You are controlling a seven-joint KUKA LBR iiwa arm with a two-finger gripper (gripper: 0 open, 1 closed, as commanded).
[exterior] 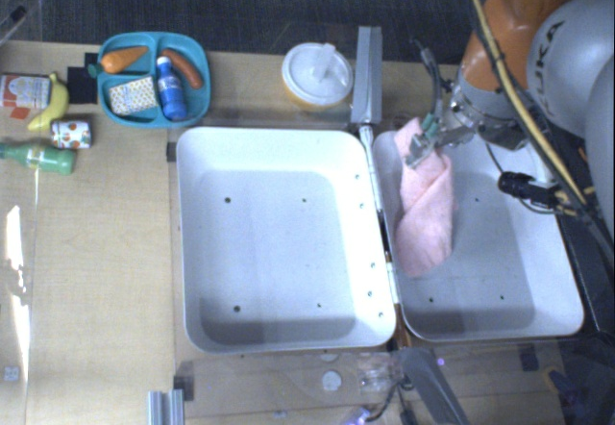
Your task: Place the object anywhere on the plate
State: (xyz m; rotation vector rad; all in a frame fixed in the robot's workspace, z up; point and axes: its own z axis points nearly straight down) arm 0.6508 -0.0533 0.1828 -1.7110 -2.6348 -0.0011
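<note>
The claw point(430, 137) is at the top left corner of the right bin point(519, 308), and it pinches the upper end of a pink cloth point(426, 212). I see the pink fabric gathered between the fingers. The rest of the cloth hangs and lies down toward 6 o'clock, along the left wall of this bin, and its lower end rests on the bin floor.

From where I stand, the step in hand looks like the lift of the cloth. I cannot say for sure which thing is the plate. The round white-and-yellow dish point(317, 74) on the counter point(96, 298), at about 10 o'clock from the claw, seems the most likely; the blue tray point(197, 77) at the far left is already full of toy food.

To do the step well, I think the arm should first go straight up until the lower end of the cloth is free from the floor and from the bin wall. A soft cloth drags and swings, so a slow move is better. Then it should travel toward 10 o'clock, passing over the grey post point(365, 77) between the bins and not against it. The dish is small next to the cloth, so the claw should come low over its middle before it lets go, so that the cloth piles up there and does not slide off the rim.
</note>
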